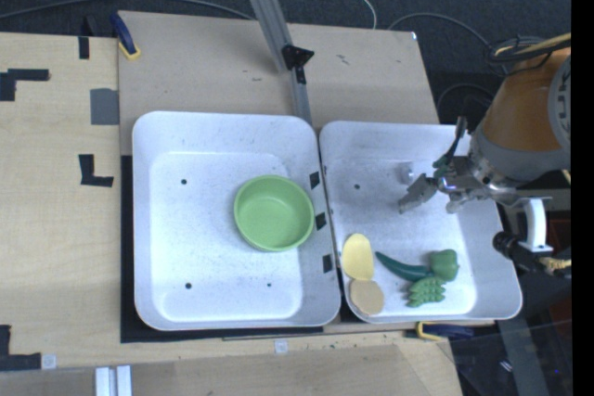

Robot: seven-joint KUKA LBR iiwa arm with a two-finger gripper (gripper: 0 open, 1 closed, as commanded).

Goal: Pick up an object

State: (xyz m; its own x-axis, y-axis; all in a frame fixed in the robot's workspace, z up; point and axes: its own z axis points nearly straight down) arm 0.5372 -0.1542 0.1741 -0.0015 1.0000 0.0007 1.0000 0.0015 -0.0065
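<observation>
The arm [529, 121] enters from the right, its orange band above the wrist, and carries the hand [429, 188] over the right bin [371, 144]. The hand sits above the bare upper middle of that bin's floor, pointing left and slightly down. One dark finger [415, 194] is seen reaching toward the bin floor; the other parts of the hand merge into grey metal near the wrist, so whether the fingers are spread or pressed together cannot be told. Nothing is visible between them, and the hand touches none of the objects. Contact between the fingertip and the bin floor cannot be confirmed. The objects in the right bin lie along its near edge, well apart from the hand. A yellow piece [358, 256] lies at the left, with a tan round piece [367, 296] just below it and touching or nearly touching it. A dark green long piece [401, 267] runs rightward from the yellow piece to a green rounded piece [445, 263]. A bright green knobbly piece [426, 292] lies just below these two. The left bin [167, 144] holds a green bowl [273, 212], upright, right of its centre. Both bins rest side by side on the bench [56, 199].
</observation>
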